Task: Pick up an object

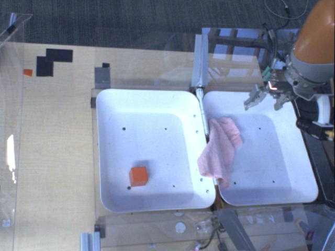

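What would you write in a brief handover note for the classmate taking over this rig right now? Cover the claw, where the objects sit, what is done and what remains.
Claw: above the far edge of the right bin, fingers spread, nothing between them.
Pink cloth: draped over the divide between the bins, mostly in the right bin, crumpled.
Orange block: on the floor of the left bin, near its front, well away from the claw.
Done: nothing picked up yet.
Left: choose an object, lower, close, lift. The cloth is nearer to the claw.
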Controlling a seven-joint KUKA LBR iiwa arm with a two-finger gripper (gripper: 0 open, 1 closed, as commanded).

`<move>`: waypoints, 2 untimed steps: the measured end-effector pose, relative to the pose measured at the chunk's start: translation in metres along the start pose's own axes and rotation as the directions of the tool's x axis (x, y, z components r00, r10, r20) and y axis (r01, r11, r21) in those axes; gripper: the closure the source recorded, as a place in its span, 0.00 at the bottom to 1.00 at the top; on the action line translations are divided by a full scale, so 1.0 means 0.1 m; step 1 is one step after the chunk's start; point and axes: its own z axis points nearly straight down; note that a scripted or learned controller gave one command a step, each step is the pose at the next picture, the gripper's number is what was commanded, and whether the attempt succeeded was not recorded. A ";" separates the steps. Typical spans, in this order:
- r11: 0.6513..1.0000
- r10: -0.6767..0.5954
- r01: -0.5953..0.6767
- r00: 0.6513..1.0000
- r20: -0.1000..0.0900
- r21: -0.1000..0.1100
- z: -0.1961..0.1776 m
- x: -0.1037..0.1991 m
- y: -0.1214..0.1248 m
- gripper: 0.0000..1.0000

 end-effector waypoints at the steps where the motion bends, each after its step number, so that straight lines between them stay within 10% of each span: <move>1: 0.999 -0.051 0.051 0.999 -0.001 0.001 1.17 0.14 0.26 0.00; 2: 0.999 -0.044 0.044 0.999 0.000 -0.009 1.81 -0.27 0.08 0.00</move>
